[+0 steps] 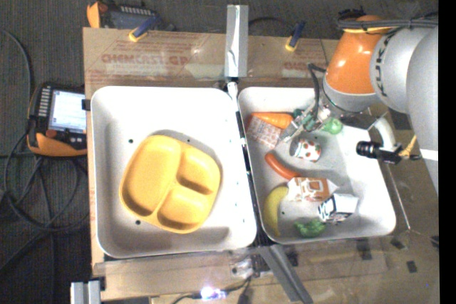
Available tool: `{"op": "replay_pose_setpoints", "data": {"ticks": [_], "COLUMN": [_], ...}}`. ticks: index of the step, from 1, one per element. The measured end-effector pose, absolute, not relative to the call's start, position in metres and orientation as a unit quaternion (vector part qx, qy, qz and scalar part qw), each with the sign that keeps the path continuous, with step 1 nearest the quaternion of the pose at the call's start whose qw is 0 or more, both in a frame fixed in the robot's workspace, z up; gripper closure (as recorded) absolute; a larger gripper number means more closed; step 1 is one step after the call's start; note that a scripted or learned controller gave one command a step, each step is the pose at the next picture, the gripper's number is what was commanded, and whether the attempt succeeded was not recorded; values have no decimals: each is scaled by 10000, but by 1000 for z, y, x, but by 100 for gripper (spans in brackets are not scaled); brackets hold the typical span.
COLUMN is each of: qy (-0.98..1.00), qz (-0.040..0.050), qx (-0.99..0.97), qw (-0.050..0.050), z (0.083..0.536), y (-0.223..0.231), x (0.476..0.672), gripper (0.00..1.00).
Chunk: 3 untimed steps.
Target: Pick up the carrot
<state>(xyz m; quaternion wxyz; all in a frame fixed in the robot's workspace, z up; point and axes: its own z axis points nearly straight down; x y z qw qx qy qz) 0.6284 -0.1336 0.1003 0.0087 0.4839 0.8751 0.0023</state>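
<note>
A grey KUKA arm (399, 75) with an orange wrist band reaches over the far right corner of the surface (142, 57), where two shallow white bins sit side by side. The left bin (107, 174) carries a yellow divided plate (171, 181) near its middle. The right bin (385, 210) is crowded: a yellow banana-like piece (274, 206) by its near left edge, a red sausage shape (280, 165) at mid-left, a small carton (336, 207) and a green item (310, 228) toward the near edge. The carrot (271, 120) lies on its side along the right bin's far edge, near the far left corner, its green top pointing right toward the gripper (308, 123), which hovers just beside that end. Whether the jaws are spread or pressed together cannot be told from this slant; nothing is seen pinched between them. The carrot looks like a light, stiff toy with a smooth, possibly slippery skin, tapering toward one end. The thicker middle of the orange body, taken across its width, appears the surest place to grip.
</note>
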Motion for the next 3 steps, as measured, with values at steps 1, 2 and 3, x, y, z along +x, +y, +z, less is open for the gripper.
{"op": "replay_pose_setpoints", "data": {"ticks": [1, 2, 3], "qy": [8892, 9187, 9655], "qz": [4, -10, -6], "qx": [4576, 3950, 2604], "qw": [2, 13, -1], "z": [184, 230, 183], "y": [-47, -17, -28], "x": [618, 647, 602], "gripper": [100, 100, 100]}}
